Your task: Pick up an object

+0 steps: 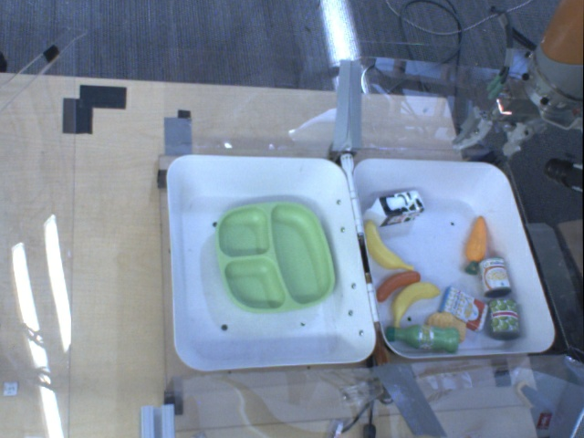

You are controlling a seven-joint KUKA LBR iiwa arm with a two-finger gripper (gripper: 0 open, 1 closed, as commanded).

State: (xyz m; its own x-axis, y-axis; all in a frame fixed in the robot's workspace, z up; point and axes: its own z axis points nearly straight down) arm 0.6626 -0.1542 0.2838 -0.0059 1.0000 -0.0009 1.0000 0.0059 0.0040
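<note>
The right bin [511,185] holds several small items. Among them are a black-and-white carton [400,208], an orange carrot [475,238], two yellow bananas [385,249] [415,298] and a red sausage-shaped piece [397,284]. Along the near wall lie a green bottle [424,338] on its side, a colourful packet [462,307] and two small cans [495,276] [504,318]. My gripper [493,135] hangs above the bin's far right corner, beyond the rim. Its fingers are spread, with nothing between them.
The left bin [192,318] holds a green divided plate [274,255]. A metal post [345,108] rises behind the seam between the bins. Cables [429,16] lie on the floor behind the right bin.
</note>
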